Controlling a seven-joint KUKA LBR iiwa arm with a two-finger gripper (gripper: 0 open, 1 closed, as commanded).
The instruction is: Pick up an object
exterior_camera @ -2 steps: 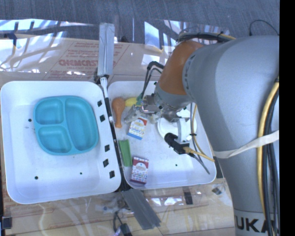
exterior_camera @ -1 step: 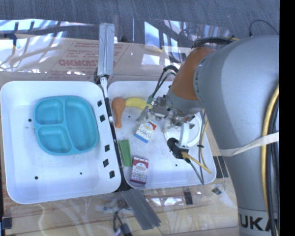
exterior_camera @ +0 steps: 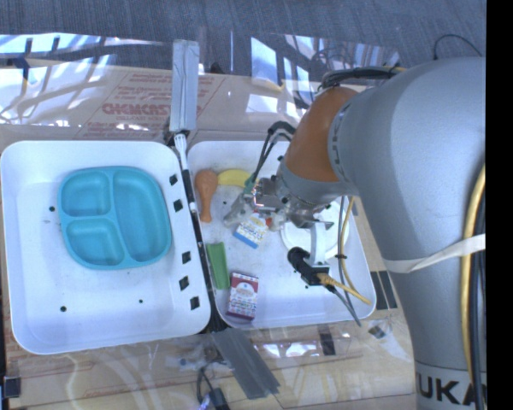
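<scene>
Camera view, both bins seen from above at a slant. Landmark: the divider [exterior_camera: 191,229] where the two white bins meet. Left of it, left bin [exterior_camera: 26,314] holds a turquoise sectioned plate [exterior_camera: 115,216], lying flat, well apart from the divider. Right of it, right bin [exterior_camera: 274,310] holds the loose items. Orange carrot-shaped toy [exterior_camera: 206,193] lies just beside the divider, toward the bin's far end; yellow banana-like piece [exterior_camera: 233,178] touches or nearly touches it on the side away from the divider. Green stick [exterior_camera: 216,264] lies along the divider, nearer the front. Red and white small box [exterior_camera: 243,295] sits near the front wall, just beyond the green stick. Blue and white small packet [exterior_camera: 250,231] lies mid-bin. Arm [exterior_camera: 410,169] enters from the right, large grey body covering the bin's right side, orange band [exterior_camera: 316,139] bent down toward the bin. Gripper [exterior_camera: 258,205] is low over the mid-bin, just above the packet and between it and the banana piece. Finger state cannot be read; metal parts and cables crowd the spot. Nothing visibly held.
</scene>
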